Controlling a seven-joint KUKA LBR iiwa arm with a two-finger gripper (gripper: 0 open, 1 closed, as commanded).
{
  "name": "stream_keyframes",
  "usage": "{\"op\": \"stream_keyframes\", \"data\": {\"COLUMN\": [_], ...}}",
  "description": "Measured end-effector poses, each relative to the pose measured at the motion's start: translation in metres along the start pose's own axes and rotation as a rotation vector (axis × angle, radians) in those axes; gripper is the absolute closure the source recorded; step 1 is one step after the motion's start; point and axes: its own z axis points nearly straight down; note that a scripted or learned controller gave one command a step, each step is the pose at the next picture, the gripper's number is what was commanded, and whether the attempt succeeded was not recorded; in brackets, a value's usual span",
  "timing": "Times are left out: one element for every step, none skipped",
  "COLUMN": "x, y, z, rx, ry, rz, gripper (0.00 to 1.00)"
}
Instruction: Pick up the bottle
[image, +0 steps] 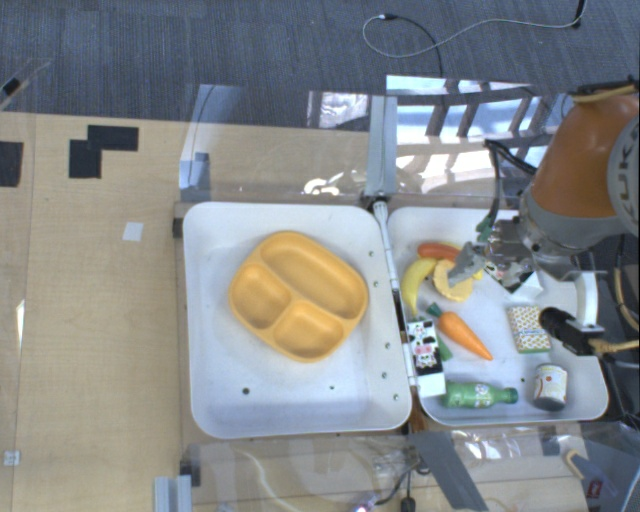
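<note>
A wooden bench under a dark carpeted floor carries two shallow white bins set side by side, the left bin (215, 400) bearing a yellow divided plate (297, 294) and the right bin (592, 400) a scatter of small goods. The grey arm with its orange band (585, 160) reaches in from the right, and its gripper (468, 268) hangs over the upper middle of the right bin, above a banana (412, 283) and a pale yellow slice-like piece just under its tip; whether its fingers stand apart or together cannot be told from this slant. The bottle (480, 395), green with a white label, lies on its side along the bin's near wall, its long axis running left to right across the view, with what seems to be its narrow neck end pointing right toward a small can (549, 385). It sits well apart from the gripper, almost straight toward the viewer from it and only slightly to the right. Between the two lies a carrot (465, 335), and a black-and-white patterned carton (425, 352) rests against the divider just left of the bottle's base. The coming move therefore seems to turn on a long travel toward the near wall and a wrist turn so that the fingers close across the bottle's width, not along its length; the closeness of the wall may leave little room for the near finger.
</note>
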Motion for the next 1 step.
{"op": "stream_keyframes", "data": {"x": [-0.0261], "y": [0.0375], "z": [-0.0186], "rx": [-0.002], "ry": [-0.001], "rz": [0.109], "gripper": [0.0]}}
